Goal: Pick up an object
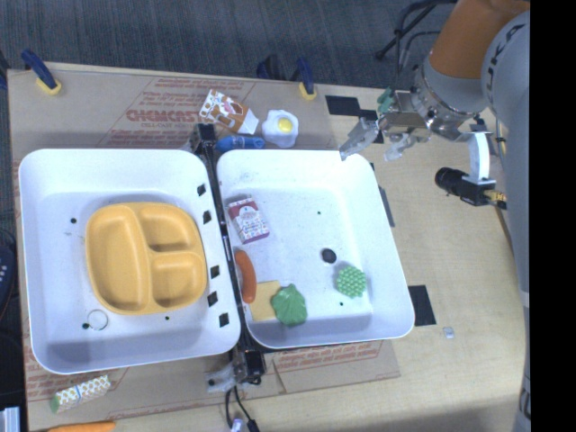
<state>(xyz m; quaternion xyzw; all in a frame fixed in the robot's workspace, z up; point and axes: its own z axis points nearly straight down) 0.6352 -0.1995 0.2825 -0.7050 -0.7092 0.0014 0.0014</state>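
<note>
The hand (pixel 369 152) hangs over the far right corner of the right bin (pixel 389 268), its two fingers spread apart with nothing between them. One fingertip sits just above the bin's far rim; the other is over the bare counter (pixel 450 268) beside that corner. It touches none of the loose things.

Inside the right bin, well apart from the hand, the pickable things lie mostly along the left and near sides. A red-brown packet (pixel 247 219) lies flat near the left wall. Below it an orange sausage-shaped piece (pixel 246 277) lies lengthwise against that wall. A green leafy lump (pixel 289 305) rests by the near wall, partly on a flat tan piece (pixel 263 308). A green bumpy ball (pixel 351 281) sits to the right of the lump, and a small dark round thing (pixel 328 256) lies just beyond the ball. The stretch of bin floor under the hand's corner is bare.

The left bin (pixel 36 241) holds a yellow divided tray (pixel 146 257) and a small clear ring (pixel 97 319) near its front corner.

Beyond the bins, on the counter, sit a small printed carton (pixel 220 108), a blue thing (pixel 241 142) and a white-and-yellow egg-like piece (pixel 282 127).
</note>
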